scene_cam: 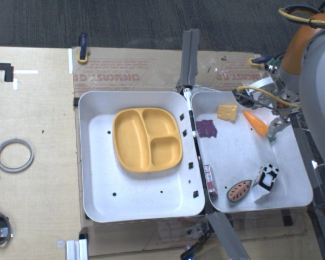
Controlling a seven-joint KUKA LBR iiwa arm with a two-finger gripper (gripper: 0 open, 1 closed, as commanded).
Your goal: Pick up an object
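From my station I see the arm [314,64] entering at the upper right of the frame, its orange band above a tangle of cables. The gripper [275,128] hangs over the upper right part of the right bin [292,199], just beside the orange carrot [255,122] — the metal tip sits right at the carrot's lower end, but I cannot tell whether the fingers are spread or closed, and nothing shows clearly between them.

In the same bin, a yellow cheese wedge [227,112] lies near the top edge, left of the carrot, with a purple grape cluster [206,128] just below and left of it. Lower right in that bin sit a black-and-white toy [267,179] and an oval brown-and-green piece [239,190] beside it.

The left bin [97,199] holds a yellow divided plate [148,140] — three compartments, upper middle of the bin. A grey tape ring [13,155] lies on the bench at the far left.
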